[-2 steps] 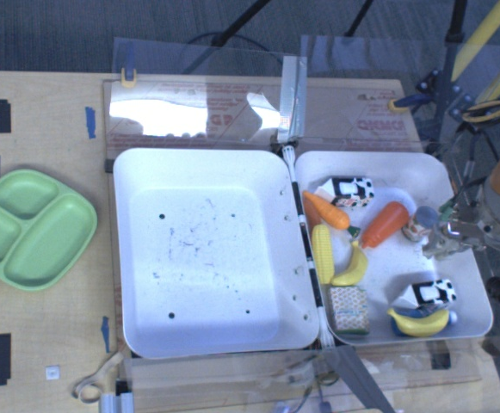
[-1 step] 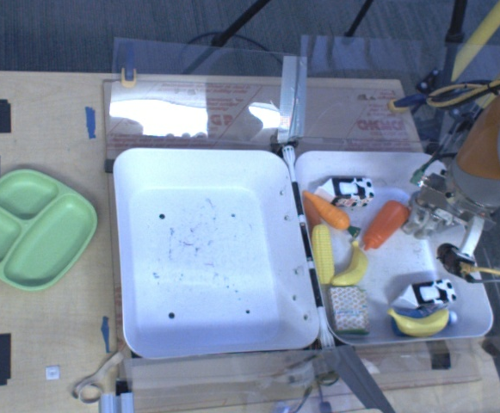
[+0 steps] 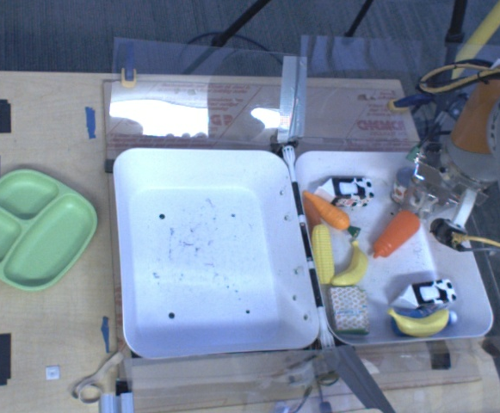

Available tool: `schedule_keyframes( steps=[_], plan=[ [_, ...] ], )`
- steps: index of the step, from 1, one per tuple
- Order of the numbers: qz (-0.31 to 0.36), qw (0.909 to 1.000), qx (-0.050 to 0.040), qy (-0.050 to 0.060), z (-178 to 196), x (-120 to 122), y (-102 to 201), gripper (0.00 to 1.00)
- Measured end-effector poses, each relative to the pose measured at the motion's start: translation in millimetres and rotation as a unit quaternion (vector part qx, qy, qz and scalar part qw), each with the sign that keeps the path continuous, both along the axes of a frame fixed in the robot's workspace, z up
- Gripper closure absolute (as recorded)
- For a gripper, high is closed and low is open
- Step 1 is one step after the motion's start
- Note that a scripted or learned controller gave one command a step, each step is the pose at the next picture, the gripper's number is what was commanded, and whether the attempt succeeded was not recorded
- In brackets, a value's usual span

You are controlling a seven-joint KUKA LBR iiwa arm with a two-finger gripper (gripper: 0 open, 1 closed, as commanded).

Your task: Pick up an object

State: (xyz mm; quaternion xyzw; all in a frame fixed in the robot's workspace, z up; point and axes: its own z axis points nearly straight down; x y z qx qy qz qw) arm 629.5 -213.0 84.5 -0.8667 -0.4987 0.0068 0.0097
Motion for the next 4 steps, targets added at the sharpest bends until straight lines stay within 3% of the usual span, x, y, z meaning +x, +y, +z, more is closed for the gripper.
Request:
schedule_keyframes(
  steps=[1,2,3,4],
  plan=[
    [-0.05,0.9987,-0.0059,-0.011,132,4,13,1.0],
    [-0.227,0.9738,-0.0076,-0.009,149,33,3,1.0],
    [-0.374,0.9273,-0.009,-0.007,179,13,-9,1.0],
    [-0.372,0.9283,-0.0093,-0.007,190,15,-6,1.0]
  ],
)
